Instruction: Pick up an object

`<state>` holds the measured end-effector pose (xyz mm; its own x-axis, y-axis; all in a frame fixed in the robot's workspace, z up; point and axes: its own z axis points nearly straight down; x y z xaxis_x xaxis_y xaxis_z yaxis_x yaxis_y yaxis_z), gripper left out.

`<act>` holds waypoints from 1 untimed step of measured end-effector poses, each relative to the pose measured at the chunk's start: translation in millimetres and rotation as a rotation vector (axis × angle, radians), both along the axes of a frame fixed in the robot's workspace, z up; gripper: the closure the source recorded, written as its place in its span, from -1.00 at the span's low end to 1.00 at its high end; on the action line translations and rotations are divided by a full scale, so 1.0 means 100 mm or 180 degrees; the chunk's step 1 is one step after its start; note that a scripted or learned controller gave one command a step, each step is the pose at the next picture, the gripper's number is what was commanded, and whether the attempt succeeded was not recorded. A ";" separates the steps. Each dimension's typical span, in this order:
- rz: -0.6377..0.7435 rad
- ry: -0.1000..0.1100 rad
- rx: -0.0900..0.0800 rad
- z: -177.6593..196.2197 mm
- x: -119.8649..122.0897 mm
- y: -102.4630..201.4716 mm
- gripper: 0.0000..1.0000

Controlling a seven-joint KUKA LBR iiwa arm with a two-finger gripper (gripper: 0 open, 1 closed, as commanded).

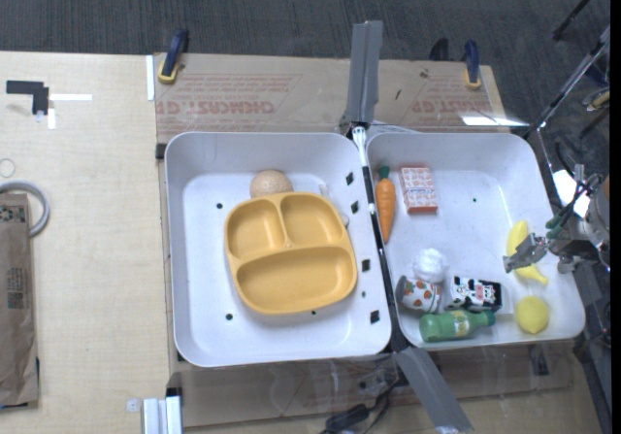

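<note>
The gripper (527, 251) sits low in the right bin (456, 152), close to its right wall, and it is too small and cluttered here to tell whether it is spread or pressed together. The banana (516, 236) lies right at the gripper: a small, bright yellow, curved piece with a smooth, plastic look, one end showing just above the gripper's tip and the other just below it, with the metal crossing its middle. Whether the gripper actually pinches it cannot be told. Just below the gripper, near the bin's front right corner, rests a round yellow lemon (532, 314). To the gripper's left and a little lower lie a black-and-white cow toy (476, 294), a green bottle (456, 325) on its side, and a spotted cup (421, 290) with a white top, all close together. Farther left and above the gripper sit a red-and-white box (418, 189) and an orange carrot (385, 205) along the bin's left wall. Well apart to the left, in the left bin (194, 228), a yellow divided plate (289, 252) lies flat with a tan ball (271, 183) touching its far edge.
</note>
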<state>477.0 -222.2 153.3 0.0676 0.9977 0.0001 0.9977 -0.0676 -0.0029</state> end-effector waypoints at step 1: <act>-0.0206 0.0005 0.0031 -0.63 0.02 0.15 -1.00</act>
